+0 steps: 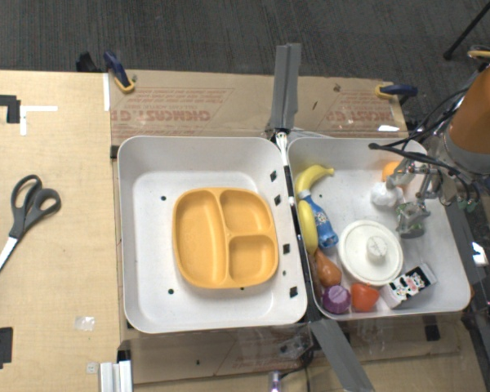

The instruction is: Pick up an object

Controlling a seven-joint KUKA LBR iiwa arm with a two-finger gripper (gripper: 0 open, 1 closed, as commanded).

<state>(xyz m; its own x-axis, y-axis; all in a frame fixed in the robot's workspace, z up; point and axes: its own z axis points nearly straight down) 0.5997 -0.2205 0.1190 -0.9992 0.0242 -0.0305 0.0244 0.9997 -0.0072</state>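
Tool (412, 211) low in right bin (457, 300), finger state cannot be told | nearest: white piece (383, 194) just beside | likely light, smooth, slippery | grip across its narrow middle | banana (310, 178) near divider.

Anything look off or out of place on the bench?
Mostly tidy. The scissors lie loose on the bench left of the bins, away from everything else. The right bin crowds its toys along its left wall; the yellow divided plate sits flat, unspilled.
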